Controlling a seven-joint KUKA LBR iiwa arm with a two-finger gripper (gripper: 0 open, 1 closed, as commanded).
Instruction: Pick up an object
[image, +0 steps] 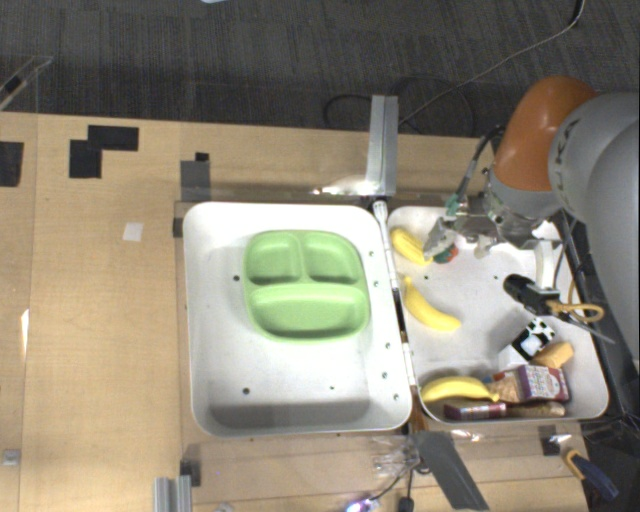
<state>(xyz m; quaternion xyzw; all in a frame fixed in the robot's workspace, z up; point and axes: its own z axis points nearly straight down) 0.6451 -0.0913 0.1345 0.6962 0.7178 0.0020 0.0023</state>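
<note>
Bottom banana (455, 389) and snack packet (530, 384) crowd my right bin (470, 300).
Gripper (440, 248) sits beside the top banana (405, 246); finger state: I cannot tell.

arm (590, 130): cropped at right edge | banana (406, 246): partly hidden, perhaps by end effector (447, 240)

The grey KUKA arm (600, 150) reaches in from the right edge, its orange band (535, 135) bulging above the wrist, which angles down and leftward so that the two-finger gripper (440, 245) hangs low, its tip pointing toward the lower left.
</note>
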